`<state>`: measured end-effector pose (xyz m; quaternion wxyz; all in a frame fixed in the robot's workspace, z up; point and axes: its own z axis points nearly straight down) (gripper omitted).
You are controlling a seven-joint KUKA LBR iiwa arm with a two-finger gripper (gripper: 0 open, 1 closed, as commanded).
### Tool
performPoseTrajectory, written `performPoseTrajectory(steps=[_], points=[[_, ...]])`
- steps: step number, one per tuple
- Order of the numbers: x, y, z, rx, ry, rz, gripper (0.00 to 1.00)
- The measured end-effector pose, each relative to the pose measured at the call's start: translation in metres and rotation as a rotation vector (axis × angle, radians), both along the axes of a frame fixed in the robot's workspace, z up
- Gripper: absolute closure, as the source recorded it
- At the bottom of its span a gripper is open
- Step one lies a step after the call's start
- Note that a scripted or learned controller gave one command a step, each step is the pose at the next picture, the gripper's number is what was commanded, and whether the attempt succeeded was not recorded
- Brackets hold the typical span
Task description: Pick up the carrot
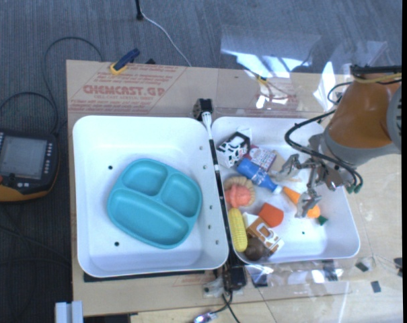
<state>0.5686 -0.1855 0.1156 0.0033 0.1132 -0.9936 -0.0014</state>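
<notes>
The carrot (292, 195) is orange with a green tip and lies in the right bin (338, 244), right of the middle. Its midsection is hidden under one finger. My gripper (299, 182) hangs low over the bin, coming from the right below the orange wrist band. Its fingers are spread apart: one finger (288, 166) points left toward the blue bottle (257, 173), the other (309, 199) points down across the carrot. The carrot is not between the fingers; the gripper is open.
The right bin also holds a cow-patterned toy (233, 148), a pink round item (239, 195), a corn cob (237, 227), an orange-red block (271, 214) and a brown piece (260, 241). A teal divided plate (156, 200) lies in the left bin (95, 140).
</notes>
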Motion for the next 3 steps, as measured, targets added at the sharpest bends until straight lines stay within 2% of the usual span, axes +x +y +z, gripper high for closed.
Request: performPoseTrajectory(steps=[1,2,3], points=[[-0.042,-0.013,-0.024,-0.002,-0.022,-0.262,0.0],[-0.039,-0.013,-0.012,-0.007,-0.031,-0.259,1.0],[-0.038,-0.012,-0.002,-0.009,-0.033,-0.258,1.0]])
